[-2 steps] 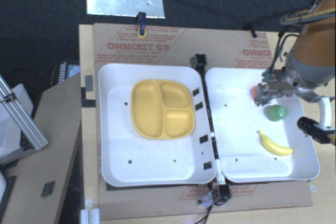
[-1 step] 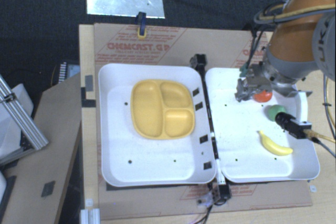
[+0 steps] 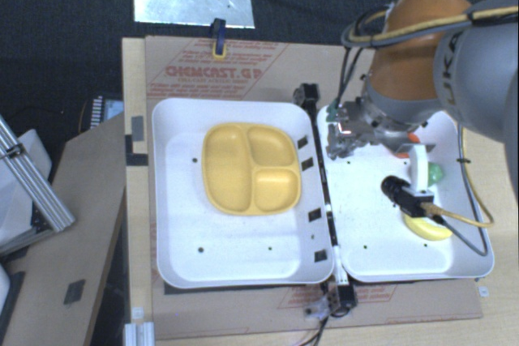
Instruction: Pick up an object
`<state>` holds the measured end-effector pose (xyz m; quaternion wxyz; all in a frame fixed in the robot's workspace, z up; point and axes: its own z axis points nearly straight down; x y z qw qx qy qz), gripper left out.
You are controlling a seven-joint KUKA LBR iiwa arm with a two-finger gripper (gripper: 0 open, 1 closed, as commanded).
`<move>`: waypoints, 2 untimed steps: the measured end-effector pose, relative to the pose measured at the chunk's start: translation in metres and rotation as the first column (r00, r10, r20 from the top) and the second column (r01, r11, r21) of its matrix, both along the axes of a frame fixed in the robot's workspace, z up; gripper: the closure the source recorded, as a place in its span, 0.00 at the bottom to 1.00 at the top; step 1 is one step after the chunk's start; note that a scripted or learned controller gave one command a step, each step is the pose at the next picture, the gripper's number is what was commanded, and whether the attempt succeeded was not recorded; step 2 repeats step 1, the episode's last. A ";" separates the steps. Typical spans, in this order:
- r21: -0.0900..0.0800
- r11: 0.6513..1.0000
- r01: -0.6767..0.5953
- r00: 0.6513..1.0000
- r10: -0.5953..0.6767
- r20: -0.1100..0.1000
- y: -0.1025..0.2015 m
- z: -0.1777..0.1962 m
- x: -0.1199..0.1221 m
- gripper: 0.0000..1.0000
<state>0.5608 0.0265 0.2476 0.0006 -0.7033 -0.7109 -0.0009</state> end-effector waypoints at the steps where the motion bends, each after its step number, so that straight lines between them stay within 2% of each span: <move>1: -0.001 1.000 0.002 1.000 -0.002 0.002 0.049 -0.002 0.008 1.00; 2: -0.001 1.000 0.002 1.000 -0.002 0.002 0.049 -0.002 0.008 1.00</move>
